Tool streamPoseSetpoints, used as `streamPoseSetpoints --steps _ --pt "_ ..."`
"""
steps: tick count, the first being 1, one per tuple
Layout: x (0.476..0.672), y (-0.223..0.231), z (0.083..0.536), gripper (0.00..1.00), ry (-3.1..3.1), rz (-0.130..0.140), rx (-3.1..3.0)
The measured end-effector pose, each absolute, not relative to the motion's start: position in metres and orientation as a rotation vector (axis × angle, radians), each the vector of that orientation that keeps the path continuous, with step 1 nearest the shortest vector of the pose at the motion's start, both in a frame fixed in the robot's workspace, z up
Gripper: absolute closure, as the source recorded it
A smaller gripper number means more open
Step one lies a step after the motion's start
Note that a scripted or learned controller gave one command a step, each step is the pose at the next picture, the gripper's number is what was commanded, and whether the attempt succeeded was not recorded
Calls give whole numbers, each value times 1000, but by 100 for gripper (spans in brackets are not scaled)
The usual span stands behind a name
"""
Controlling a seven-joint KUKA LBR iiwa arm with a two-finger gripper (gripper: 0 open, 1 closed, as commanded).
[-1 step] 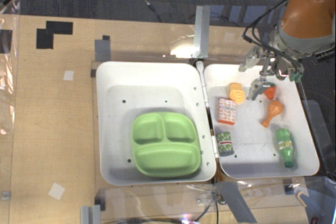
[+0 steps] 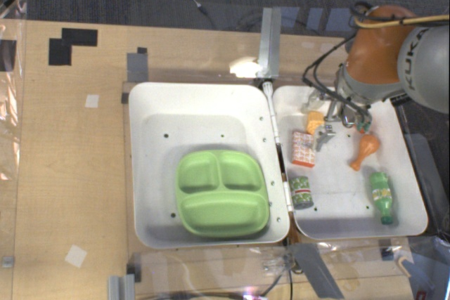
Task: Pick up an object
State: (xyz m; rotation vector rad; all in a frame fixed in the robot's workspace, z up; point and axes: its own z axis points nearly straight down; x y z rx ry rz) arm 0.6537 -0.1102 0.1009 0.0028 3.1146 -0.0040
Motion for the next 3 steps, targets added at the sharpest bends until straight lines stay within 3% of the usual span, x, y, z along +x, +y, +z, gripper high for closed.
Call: streamPoseSetpoints --steps 1,2,3 --pt "637 -91 100 0 2995 2 841" --pt "640 -88 114 100 2991 9 826" --pt "665 27 192 100 3009 16 846"
